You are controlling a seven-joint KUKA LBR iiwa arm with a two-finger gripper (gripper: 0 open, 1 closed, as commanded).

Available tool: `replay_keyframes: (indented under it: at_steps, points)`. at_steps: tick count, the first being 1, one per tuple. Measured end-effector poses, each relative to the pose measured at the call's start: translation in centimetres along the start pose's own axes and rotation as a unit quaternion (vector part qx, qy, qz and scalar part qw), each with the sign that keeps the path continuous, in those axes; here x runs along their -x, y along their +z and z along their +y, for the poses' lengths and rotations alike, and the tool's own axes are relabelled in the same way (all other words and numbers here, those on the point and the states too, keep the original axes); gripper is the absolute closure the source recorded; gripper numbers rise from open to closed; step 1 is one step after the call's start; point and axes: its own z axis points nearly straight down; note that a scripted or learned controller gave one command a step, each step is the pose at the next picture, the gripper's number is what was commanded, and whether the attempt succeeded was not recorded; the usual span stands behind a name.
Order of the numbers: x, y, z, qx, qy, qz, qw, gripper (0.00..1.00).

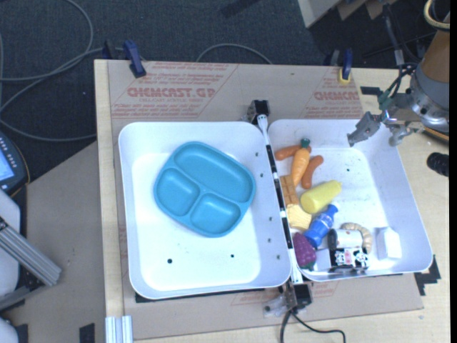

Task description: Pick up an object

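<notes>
My gripper [376, 133] hangs over the far edge of the right bin [400, 184], at the end of the grey arm coming in from the right. Its two fingers stand apart and open, with nothing between them. Below and to its left lie the bin's objects: several orange carrots [303, 161], a yellow piece [321, 195], a blue bottle [321, 226], a purple piece [303, 249], a black and white toy [348, 257] and a small white block [388, 243]. The gripper touches none of them.
The left bin [143, 249] holds a blue divided plate [205, 188]. A black divider clip [259, 109] sits at the far end where the two bins meet. Blue clamps [133, 58] hold the bench board at the back.
</notes>
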Motion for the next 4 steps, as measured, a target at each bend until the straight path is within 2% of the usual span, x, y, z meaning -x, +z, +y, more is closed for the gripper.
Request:
replay_keyframes:
  at_steps: [1, 2, 3, 4]
  points:
    - [-6.2, 10.8, -2.7, -0.004, -0.002, 0.002, 1.0000, 0.00]
    - [-5.1, 15.3, -4.2, -0.001, 0.001, 0.001, 1.0000, 0.00]
    - [-5.1, 14.2, -4.1, 0.001, 0.001, 0.000, 1.0000, 1.00]
    - [-11.6, 4.8, -4.2, 0.003, -0.002, 0.000, 1.0000, 1.00]
